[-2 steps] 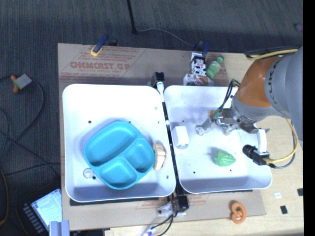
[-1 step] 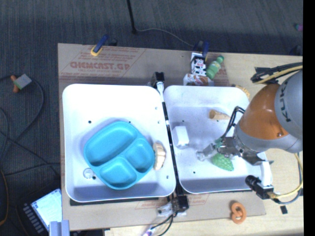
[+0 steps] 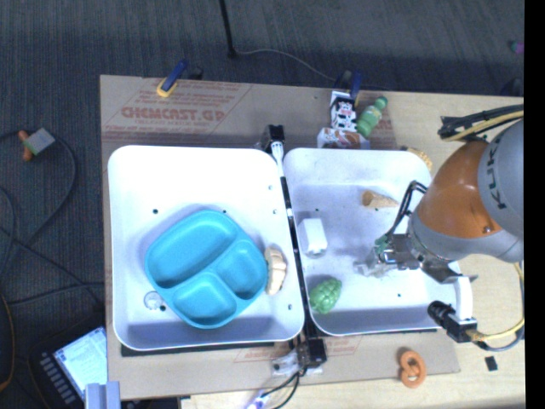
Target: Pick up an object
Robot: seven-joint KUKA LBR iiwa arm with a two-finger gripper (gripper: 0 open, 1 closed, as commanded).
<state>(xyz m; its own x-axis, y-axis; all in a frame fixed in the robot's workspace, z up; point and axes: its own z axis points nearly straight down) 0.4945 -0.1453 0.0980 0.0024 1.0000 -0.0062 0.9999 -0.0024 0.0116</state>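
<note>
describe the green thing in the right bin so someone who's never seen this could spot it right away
Start at the right bin, the white one the grey and orange arm reaches into. Go to its near-left corner, just beside the divider between the two bins. The green object there is a small, bumpy, rounded lump, the only green item in the bin; the white block above it is smooth and rectangular.

Orange ring (image 3: 412, 367) on bench front edge; blue clamp (image 3: 173, 77) at bench's back-left corner.
</note>
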